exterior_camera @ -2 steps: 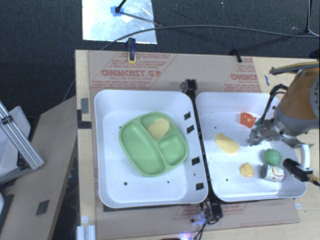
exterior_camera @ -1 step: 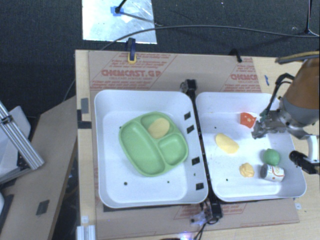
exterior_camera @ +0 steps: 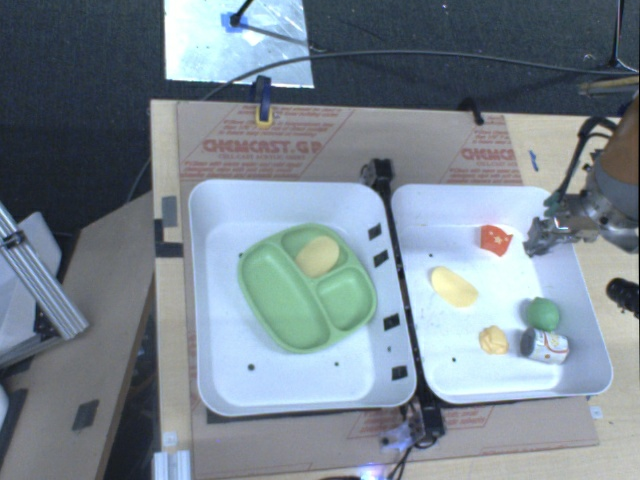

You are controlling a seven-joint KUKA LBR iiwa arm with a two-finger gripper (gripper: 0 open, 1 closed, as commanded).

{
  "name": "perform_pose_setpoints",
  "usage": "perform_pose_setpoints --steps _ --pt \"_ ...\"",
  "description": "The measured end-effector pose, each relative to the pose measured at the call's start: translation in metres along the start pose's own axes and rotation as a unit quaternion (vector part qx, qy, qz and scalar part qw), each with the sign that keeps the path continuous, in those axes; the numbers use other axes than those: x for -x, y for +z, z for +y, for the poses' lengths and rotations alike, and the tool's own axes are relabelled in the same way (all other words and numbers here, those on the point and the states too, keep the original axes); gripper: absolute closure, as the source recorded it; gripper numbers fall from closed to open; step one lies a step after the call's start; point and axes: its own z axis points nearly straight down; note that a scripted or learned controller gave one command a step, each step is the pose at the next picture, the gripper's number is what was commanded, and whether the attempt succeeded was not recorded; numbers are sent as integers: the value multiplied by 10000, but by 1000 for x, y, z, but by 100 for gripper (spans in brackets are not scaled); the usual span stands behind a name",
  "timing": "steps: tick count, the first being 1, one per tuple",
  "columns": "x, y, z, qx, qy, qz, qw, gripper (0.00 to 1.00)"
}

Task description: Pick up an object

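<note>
Status entry. My claw (exterior_camera: pixel 548 230) sits at the right edge of the right bin (exterior_camera: pixel 598 340), low over its upper right part. The view is too coarse there: I cannot tell how the claw stands, and nothing is visibly caught in it. I log the task as not yet done, with no object lifted.

Contents of the right bin, all lying loose on its floor:
- red piece (exterior_camera: pixel 494 238), nearest to my claw, just to its left, apart from it.
- pale yellow piece (exterior_camera: pixel 454 287), near the bin's middle, toward the divider.
- small yellow lump (exterior_camera: pixel 493 340), lower down.
- green ball (exterior_camera: pixel 543 313), near the lower right.
- small can (exterior_camera: pixel 545 346), on its side, just below the green ball and beside the yellow lump.

Left bin (exterior_camera: pixel 215 268): a green divided plate (exterior_camera: pixel 290 308) with one yellow item (exterior_camera: pixel 318 256) in its upper compartment. Well apart from my claw.

Both bins rest side by side on the surface (exterior_camera: pixel 420 133), on a printed board.

Judgement: the red piece is the likeliest candidate, being closest. Everything remains to do: settle over a target, descend, close, lift. Risk: the red piece is small and flat-looking and near the bin's wall, so a grasp may slip or miss.
</note>
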Motion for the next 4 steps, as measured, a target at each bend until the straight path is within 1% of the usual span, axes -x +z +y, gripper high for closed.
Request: perform_pose_setpoints --steps 1,2,3,4 --pt "0 -50 2 -5 -5 2 10000 100" --pt "-53 -55 -3 -27 -22 21 10000 100" --pt "-100 -57 -17 -31 -21 20 10000 100" --pt "-144 -42 -25 -40 -18 24 10000 100"
